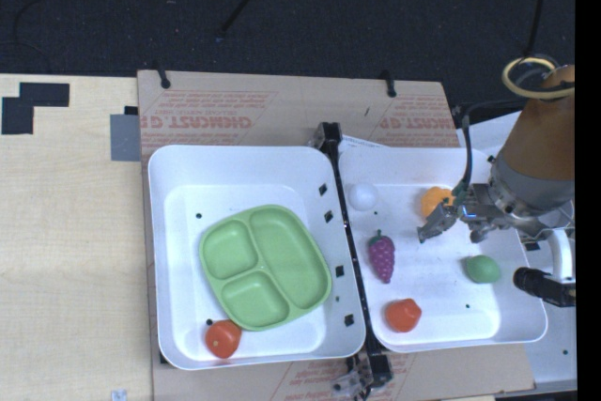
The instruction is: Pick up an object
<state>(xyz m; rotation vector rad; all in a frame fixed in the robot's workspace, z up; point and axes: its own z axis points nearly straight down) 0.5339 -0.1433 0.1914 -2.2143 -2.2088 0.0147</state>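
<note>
From my remote station I see the grey arm with its orange band reaching in over the right-hand shallow white bin (512, 333). Its two-finger gripper (438, 225) hangs low at the bin's upper middle, just beside a small orange rounded toy (435, 198), which is partly hidden behind the wrist hardware. The dark fingers look spread a little, with nothing between them; I judge the claw apart and empty.

Candidates for the pick lie scattered in this bin, each loose on the floor: a purple plastic grape bunch (381, 256) near the dividing wall, a small white ball (362, 196) at the top left corner, a red-orange tomato-like toy (403, 315) near the front, and a green rounded toy (483, 269) to the right, under the arm. They are well apart, which should leave room for the fingers.

The left-hand white bin (178, 174) holds a light-green compartment plate (264, 266) and a red tomato-like toy (223, 338) at its front corner, touching the plate's edge.

My judgement: the gripper's position suggests the orange toy is the target; the grasp is not yet made.
</note>
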